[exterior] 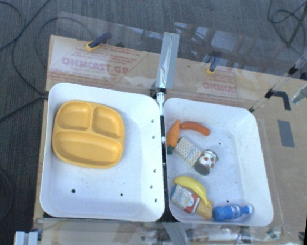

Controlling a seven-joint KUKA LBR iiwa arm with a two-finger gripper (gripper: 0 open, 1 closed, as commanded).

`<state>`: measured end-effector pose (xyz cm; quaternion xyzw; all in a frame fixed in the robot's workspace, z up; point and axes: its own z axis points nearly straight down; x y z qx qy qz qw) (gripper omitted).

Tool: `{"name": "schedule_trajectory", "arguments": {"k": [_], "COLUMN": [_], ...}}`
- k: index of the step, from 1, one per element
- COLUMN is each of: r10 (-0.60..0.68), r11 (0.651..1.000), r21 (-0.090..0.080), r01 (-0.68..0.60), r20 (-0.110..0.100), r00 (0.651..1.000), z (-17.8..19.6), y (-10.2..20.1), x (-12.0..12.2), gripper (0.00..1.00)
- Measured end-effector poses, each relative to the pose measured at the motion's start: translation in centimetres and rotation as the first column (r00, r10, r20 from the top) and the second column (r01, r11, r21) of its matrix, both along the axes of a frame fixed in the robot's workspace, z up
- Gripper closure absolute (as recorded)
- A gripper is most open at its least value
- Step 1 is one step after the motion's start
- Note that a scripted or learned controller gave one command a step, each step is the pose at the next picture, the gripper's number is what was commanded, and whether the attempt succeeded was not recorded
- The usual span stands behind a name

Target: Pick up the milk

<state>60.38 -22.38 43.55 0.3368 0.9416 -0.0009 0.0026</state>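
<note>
The milk [195, 155] is a small speckled carton lying on its side in the middle of the right bin [251, 143]. Its round end, with a dark and white face print, points to the right. An orange carrot [173, 133] touches the carton's left end, close to the divider between the bins. A banana [192, 187] lies just in front of the carton, a little apart from it.
An orange sausage [195, 128] lies behind the milk. A juice bottle with a red label [188, 201] and a blue bottle [232, 212] lie at the right bin's front wall. The left bin [94, 190] holds a yellow divided plate [88, 133].
</note>
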Motion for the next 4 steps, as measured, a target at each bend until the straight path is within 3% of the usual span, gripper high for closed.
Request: {"name": "schedule_trajectory", "arguments": {"k": [1, 2, 3, 4], "r10": [0.048, 0.103, 0.328, 0.737], "r11": [0.999, 0.995, 0.945, 0.676], "r21": [0.002, 0.003, 0.001, -0.001], "r01": [-0.048, -0.103, -0.328, -0.737], "r20": [-0.004, 0.001, -0.002, 0.0], "r00": [0.999, 0.995, 0.945, 0.676], "z": [-17.5, 0.0, -14.6, -7.0], "y": [0.5, 0.3, 0.1, 0.2], "x": [0.2, 0.6, 2.1, 1.1], "gripper": [1.0, 1.0, 1.0, 1.0]}}
